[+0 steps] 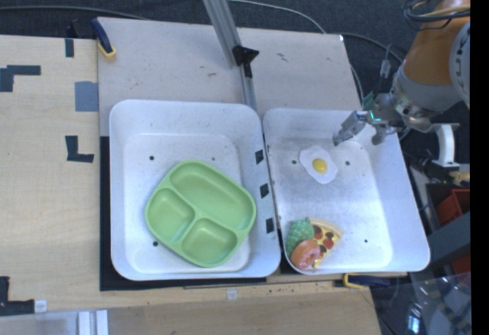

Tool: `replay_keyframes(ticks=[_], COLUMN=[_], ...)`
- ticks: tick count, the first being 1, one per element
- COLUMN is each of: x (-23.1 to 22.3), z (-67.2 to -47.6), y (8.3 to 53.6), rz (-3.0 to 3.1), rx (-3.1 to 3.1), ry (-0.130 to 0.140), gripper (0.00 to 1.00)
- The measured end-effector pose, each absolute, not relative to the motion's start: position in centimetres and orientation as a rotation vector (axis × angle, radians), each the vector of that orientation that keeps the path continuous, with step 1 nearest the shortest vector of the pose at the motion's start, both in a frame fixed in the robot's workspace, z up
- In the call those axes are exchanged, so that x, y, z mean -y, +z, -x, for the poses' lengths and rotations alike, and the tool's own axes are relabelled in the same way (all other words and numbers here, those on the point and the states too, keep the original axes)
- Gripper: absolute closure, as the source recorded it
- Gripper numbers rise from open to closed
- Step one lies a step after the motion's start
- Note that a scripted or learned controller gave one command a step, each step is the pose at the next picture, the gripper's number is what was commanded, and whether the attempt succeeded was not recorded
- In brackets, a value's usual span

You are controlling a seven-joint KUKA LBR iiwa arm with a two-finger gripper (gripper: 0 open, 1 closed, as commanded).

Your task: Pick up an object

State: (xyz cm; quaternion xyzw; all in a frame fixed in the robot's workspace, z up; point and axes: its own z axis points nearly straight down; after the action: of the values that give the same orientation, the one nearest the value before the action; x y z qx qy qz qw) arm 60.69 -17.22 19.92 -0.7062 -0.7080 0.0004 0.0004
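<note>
A toy fried egg [318, 165] lies flat in the upper middle of the right bin [397, 196]. A toy pizza slice with green and red toppings [311, 242] rests in that bin's near-left corner. My gripper [361, 129] hangs over the bin's far right part, just up and right of the egg, with its fingers spread apart and nothing between them. The grey arm with its orange band [435, 58] comes in from the right.
The left bin [130, 127] holds a green divided plate [200, 213]. A slanted metal pole [221, 12] rises behind the bins. A blue and yellow tool [103, 38] lies at the bench's back left. Cables run along the far edge.
</note>
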Motion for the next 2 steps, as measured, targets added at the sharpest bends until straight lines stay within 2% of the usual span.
replay_keyframes(ticks=[1,2], x=[17.5,17.4], z=[-60.0,-60.0], y=[13.6,8.8], rz=[2.216,2.22], rx=[2.219,2.222], ry=[0.009,0.002], gripper=[0.0,0.0])
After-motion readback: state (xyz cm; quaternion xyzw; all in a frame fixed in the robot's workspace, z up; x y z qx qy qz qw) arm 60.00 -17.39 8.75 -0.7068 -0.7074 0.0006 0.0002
